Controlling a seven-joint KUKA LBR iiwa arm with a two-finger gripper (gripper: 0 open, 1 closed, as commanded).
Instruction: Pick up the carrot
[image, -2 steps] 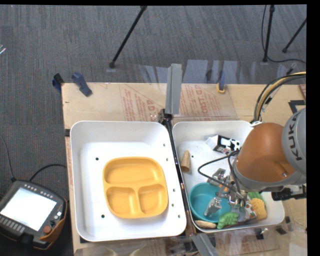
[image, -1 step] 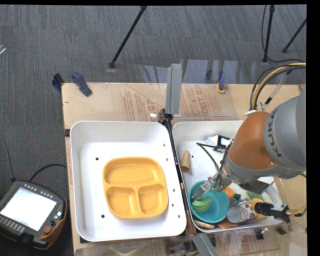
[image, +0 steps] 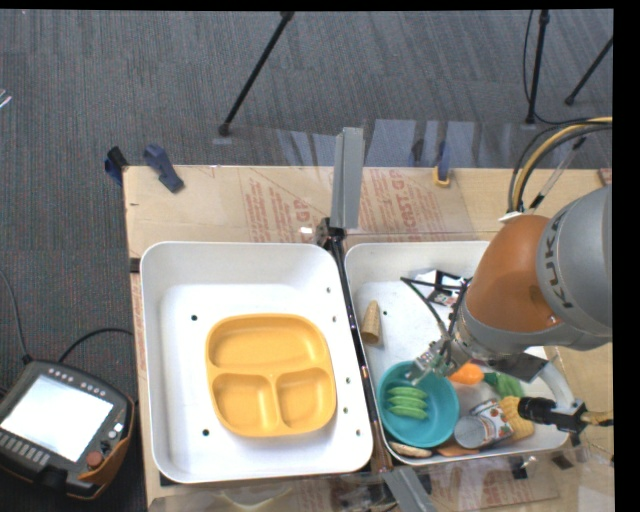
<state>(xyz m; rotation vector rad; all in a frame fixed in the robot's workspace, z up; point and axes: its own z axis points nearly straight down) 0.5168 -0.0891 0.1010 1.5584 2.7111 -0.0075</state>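
Orange carrot (image: 467, 375) lies in the right white bin (image: 385, 275), just right of the gripper (image: 432, 360), beside the teal bowl (image: 435, 425). Finger spread: cannot tell. Long axis unclear, partly hidden.

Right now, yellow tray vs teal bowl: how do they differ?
The yellow tray lies in the left bin; the teal bowl sits in the right bin.
The tray is a rounded rectangle split into three compartments; the bowl is round with one hollow.
The tray takes up far more of the view than the bowl.
The tray's compartments look bare; the bowl holds green pea pods.
Both sit open side up.
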